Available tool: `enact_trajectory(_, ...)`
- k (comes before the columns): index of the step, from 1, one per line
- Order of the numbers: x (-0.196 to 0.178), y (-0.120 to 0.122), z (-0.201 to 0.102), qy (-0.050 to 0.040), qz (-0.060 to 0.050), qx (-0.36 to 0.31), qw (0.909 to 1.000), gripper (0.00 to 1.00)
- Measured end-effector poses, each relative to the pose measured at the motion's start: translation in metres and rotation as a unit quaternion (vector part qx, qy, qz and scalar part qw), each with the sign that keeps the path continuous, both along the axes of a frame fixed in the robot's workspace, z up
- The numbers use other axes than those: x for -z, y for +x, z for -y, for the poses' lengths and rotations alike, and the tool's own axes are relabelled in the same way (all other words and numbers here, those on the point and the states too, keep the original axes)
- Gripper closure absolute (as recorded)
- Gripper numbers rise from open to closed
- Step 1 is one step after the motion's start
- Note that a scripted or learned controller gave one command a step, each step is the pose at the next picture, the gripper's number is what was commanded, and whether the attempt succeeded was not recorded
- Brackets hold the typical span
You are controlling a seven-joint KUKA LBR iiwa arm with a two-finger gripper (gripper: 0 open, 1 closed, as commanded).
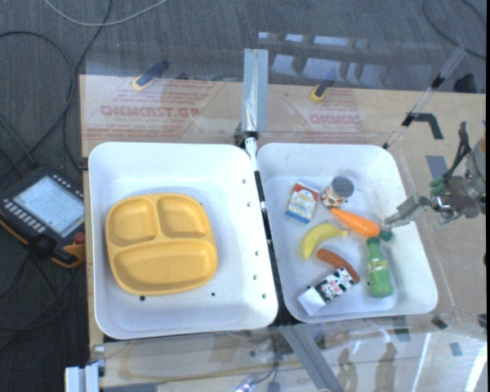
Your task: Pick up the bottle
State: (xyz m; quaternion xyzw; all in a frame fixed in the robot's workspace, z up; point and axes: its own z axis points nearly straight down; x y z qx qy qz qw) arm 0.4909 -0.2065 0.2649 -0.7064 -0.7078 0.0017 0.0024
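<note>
Claw point(402, 212) above one bottle point(379, 271)

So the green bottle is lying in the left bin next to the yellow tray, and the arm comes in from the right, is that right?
Not quite. The camera view shows the green bottle in the right bin, beside the carrot and sausage. The yellow tray sits in the left bin. The arm does come in from the right.

My bench point(220, 109) is a pale wooden board with faded red lettering, and two shallow white bins sit side by side on it, touching along their inner rims. The left bin point(102, 300) and right bin point(408, 300) cover most of it. Two small yellow-and-blue clamps point(150, 74) rest near the far edge.
</note>
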Motion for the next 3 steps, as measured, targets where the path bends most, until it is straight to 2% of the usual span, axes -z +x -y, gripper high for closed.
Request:
enact_trajectory(1,0.108,-0.001,0.017,-0.0001,-0.001,0.063,0.9980,0.00)
enact_trajectory(2,0.176,0.003,0.002,0.0069,0.004,0.013,0.9999,0.00)
enact_trajectory(3,0.167,0.006,0.004,0.0033,0.008,0.014,0.9999,1.00)
